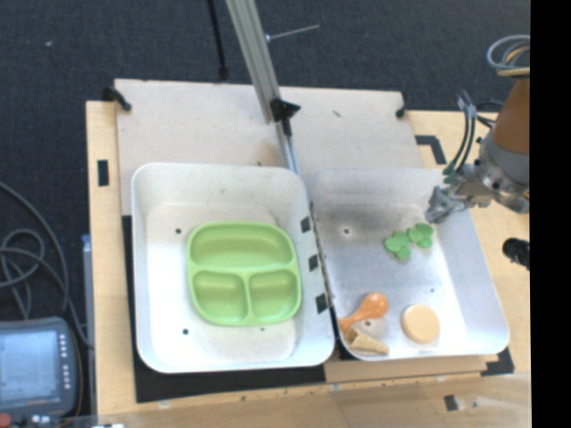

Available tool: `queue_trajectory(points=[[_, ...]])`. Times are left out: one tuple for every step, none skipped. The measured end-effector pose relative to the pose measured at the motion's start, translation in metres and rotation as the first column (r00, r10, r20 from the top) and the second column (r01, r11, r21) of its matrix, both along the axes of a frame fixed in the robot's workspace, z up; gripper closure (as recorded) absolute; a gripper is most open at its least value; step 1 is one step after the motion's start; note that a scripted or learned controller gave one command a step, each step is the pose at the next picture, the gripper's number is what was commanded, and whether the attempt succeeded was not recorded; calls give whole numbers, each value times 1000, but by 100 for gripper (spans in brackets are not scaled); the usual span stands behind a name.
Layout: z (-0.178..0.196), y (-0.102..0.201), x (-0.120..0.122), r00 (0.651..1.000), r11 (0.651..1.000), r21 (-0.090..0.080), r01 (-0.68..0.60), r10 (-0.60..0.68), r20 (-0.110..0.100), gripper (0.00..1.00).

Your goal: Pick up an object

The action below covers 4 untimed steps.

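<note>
Hand: the hand [439,205] sits at the right bin's [477,266] upper right rim — whether it is apart or together, I cannot tell.
Nearest thing: green leafy toy [409,240], just beside the hand, inside the right bin.
Handling: likely light, thin plastic — pinch across its middle.

In the right bin [464,283], a green leaf-shaped piece [408,241] lies flat near the far right corner. An orange spoon-like piece [367,309] and a tan cone [367,339] lie at the near left corner. A round beige disc [421,324] lies flat near the near edge.
</note>
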<state>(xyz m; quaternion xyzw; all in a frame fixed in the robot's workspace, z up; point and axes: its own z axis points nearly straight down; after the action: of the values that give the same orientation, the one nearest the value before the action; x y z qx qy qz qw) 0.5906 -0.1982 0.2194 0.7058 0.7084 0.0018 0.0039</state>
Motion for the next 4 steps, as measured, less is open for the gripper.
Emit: queue_trajectory(points=[[48,-4,9,1000,1000,0,0,0,-1,100],[56,49,11,1000,1000,4,-4,4,-6,100],[52,107,22,1000,1000,4,-4,4,-8,100],[55,167,25,1000,1000,5,-5,5,-8,100]])
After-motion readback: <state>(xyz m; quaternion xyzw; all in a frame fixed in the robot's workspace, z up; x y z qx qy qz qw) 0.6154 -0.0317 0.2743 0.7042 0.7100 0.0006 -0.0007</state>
